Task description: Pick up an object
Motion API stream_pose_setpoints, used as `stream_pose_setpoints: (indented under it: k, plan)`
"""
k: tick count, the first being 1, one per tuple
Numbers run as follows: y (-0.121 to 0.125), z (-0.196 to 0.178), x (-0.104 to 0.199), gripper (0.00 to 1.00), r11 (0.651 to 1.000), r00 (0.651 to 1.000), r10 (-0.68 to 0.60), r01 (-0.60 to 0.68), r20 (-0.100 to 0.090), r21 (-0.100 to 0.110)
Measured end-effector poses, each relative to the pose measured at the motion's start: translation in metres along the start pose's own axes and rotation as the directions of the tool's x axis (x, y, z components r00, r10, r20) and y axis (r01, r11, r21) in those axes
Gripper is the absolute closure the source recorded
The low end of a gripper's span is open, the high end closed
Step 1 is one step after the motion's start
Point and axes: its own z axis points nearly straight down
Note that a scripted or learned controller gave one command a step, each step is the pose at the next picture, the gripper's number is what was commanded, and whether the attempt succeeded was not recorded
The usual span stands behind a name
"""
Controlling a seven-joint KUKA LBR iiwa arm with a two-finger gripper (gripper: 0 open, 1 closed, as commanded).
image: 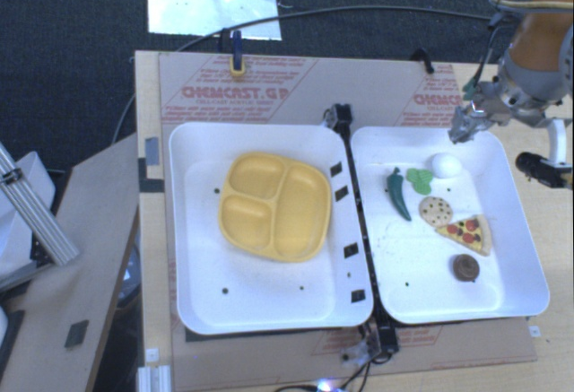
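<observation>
The right bin (pixel 511 291) holds several toy foods: a white egg (pixel 445 165), a light green leaf piece (pixel 419 179), a dark green pepper (pixel 397 194), a round cookie (pixel 436 210), a pizza slice (pixel 466 232) and a brown round piece (pixel 465 268). My gripper (pixel 465 126) hangs over the bin's far rim, just up and right of the egg, with nothing seen held.
A yellow divided plate (pixel 274 205) lies in the left bin (pixel 197 291). A black clip strip (pixel 350 211) joins the two bins. A cable (pixel 377 13) runs across the dark floor behind the bench. The grey arm with its orange band (pixel 543 31) enters at top right.
</observation>
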Motion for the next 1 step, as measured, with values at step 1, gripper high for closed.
stream_pose_setpoints:
  k: [1]
  plan:
    - [0.0019,-0.0365,-0.0001,1.0,1.0,1.0,0.001,-0.001,0.0,0.001]
